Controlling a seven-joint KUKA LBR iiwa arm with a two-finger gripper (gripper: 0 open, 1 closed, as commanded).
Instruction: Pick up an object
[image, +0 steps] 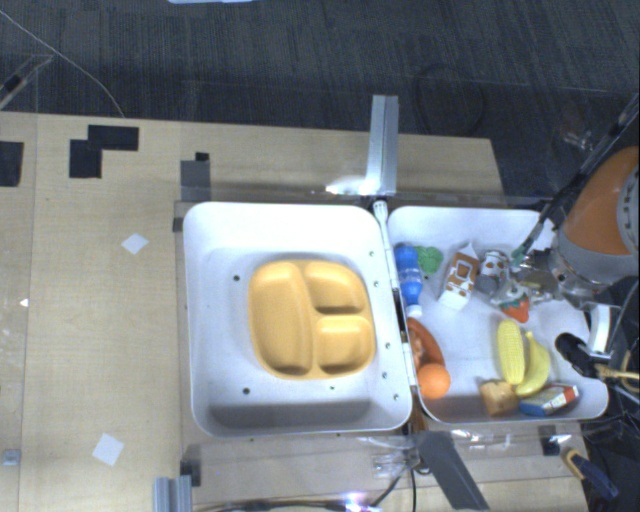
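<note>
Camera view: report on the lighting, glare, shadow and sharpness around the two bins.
Camera view: lighting is even and soft; a bright glare spot sits on the metal post behind the bins; the left bin shows a grey shadow along its near wall below the yellow tray; the small items in the right bin look soft, and the gripper area is too blurred to read.
</note>
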